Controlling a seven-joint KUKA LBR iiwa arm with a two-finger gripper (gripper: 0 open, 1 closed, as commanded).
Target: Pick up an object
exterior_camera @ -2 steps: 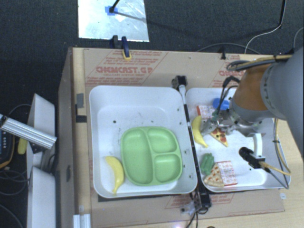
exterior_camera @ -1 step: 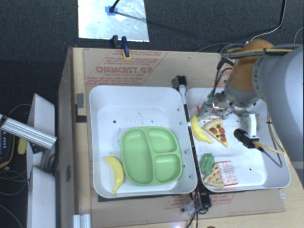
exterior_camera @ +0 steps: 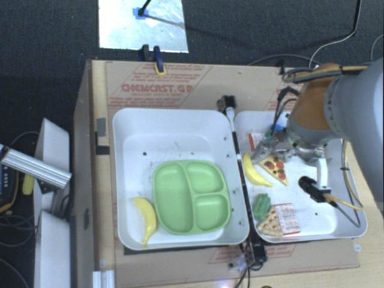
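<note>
My gripper (exterior_camera: pixel 268 151) hangs low over the upper left part of the right bin (exterior_camera: pixel 336 224), below the arm's orange band (exterior_camera: pixel 312 105). Just under and in front of it lies a toy pizza slice (exterior_camera: pixel 276 167), so close that I cannot tell whether they touch. A yellow banana (exterior_camera: pixel 254 171) lies to the left of the slice, along the bin's left wall. A small red and white card (exterior_camera: pixel 254 139) sits just behind the gripper, partly hidden by it.
A green toy vegetable (exterior_camera: pixel 261 206) and a second pizza slice on a red and white packet (exterior_camera: pixel 279 219) lie at the right bin's front. The left bin (exterior_camera: pixel 174 131) holds a green divided plate (exterior_camera: pixel 192 195) and another banana (exterior_camera: pixel 146 218).
</note>
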